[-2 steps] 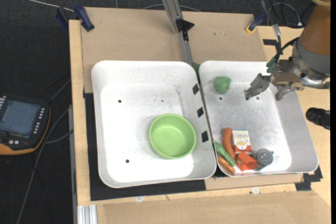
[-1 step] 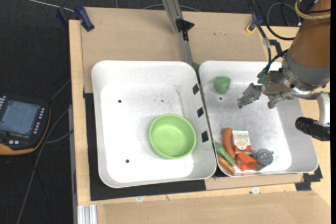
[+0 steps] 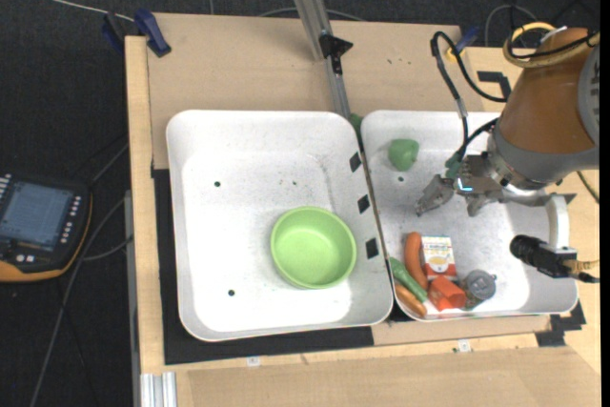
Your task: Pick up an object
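Observation:
My gripper (image 3: 437,196) hangs over the middle of the right bin (image 3: 534,305), its grey fingers spread open with nothing between them. A small green rounded object (image 3: 403,152) lies up and to the left of it, apart from it. Below the gripper, at the bin's front, sits a cluster: an orange carrot (image 3: 413,253), a small white and orange carton (image 3: 437,254), a red object (image 3: 446,293) and a grey round piece (image 3: 479,283). A green bowl (image 3: 313,248) sits in the left bin (image 3: 191,205).
The grey and orange arm (image 3: 548,124) covers the right bin's right side. A metal pole (image 3: 310,0) slants down to the wall between the bins. Cables run behind the bench, and a handheld pendant (image 3: 38,224) lies at the far left.

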